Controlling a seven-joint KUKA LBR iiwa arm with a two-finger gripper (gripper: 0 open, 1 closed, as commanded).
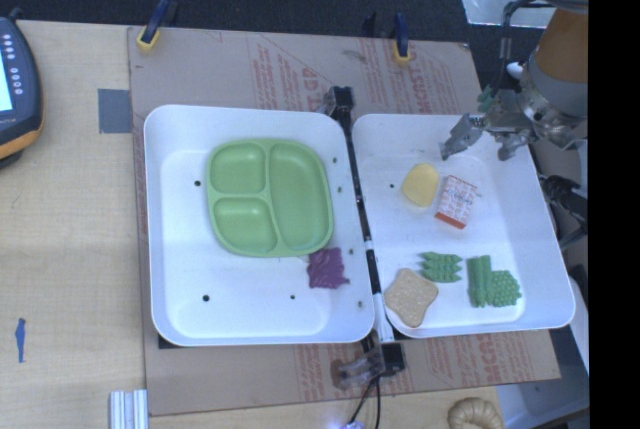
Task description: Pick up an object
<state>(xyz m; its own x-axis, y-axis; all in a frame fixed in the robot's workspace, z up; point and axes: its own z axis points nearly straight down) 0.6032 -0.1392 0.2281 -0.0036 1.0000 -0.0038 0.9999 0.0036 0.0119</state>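
Observation:
My gripper (480,145) hangs over the far part of the right bin (530,217), its two fingers spread open with nothing between them. Just below and left of it lie a yellow rounded piece (421,184) and a small red-and-white carton (456,201). Nearer the front of that bin are a spiky green piece (440,266), a longer green piece (492,282) and a tan bread slice (410,297) against the left wall. A purple piece (326,268) lies in the left bin (180,247).
A green divided plate (270,197) takes up the middle of the left bin. Clamps (400,37) hold the cardboard at the back edge. A handheld control pendant (15,87) rests at the bench's far left.

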